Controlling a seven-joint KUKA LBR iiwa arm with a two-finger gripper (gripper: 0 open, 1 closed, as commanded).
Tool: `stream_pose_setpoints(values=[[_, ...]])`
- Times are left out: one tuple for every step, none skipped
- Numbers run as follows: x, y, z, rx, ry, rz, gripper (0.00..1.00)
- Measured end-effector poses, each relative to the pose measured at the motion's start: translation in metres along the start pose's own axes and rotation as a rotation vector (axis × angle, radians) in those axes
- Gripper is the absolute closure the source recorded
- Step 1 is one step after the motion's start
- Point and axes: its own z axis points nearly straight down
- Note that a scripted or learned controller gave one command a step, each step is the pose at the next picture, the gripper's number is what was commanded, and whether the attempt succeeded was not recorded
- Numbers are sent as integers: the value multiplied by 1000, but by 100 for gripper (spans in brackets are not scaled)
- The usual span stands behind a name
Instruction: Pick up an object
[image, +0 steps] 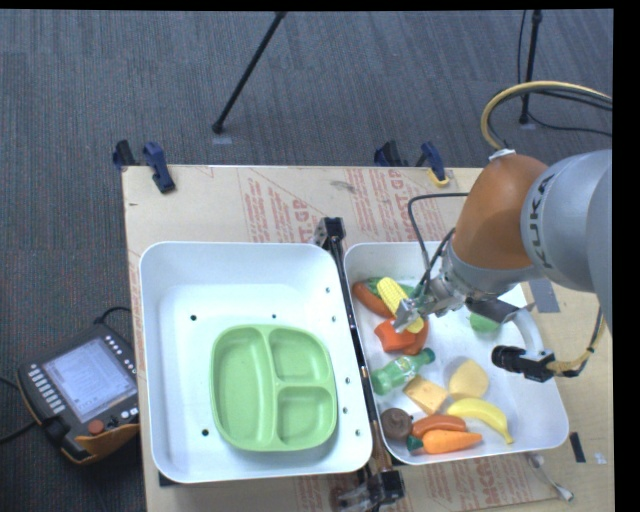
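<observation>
My gripper (409, 319) is down in the right bin (553, 398), at the top edge of an orange-red pepper (398, 340) and just below a yellow corn cob (391, 292). It appears to touch the pepper, but I cannot make out whether it grips anything. Around it lie a carrot (366, 298), a green bottle (399, 372), a cheese wedge (427, 394), a pale yellow potato-like piece (468, 379), a banana (481, 413), two orange carrots (444, 434), a brown round item (396, 423) and a green lime (485, 321), partly hidden by the arm.
The left bin (160, 300) holds a green divided plate (272, 385). A black divider (345, 300) runs between the bins. A teach pendant (80, 385) lies off the bench at left. Blue clamps (158, 163) hold the board's far edge.
</observation>
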Motion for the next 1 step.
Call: stream_pose_setpoints(values=[[30, 6, -163, 5, -4, 186, 100]])
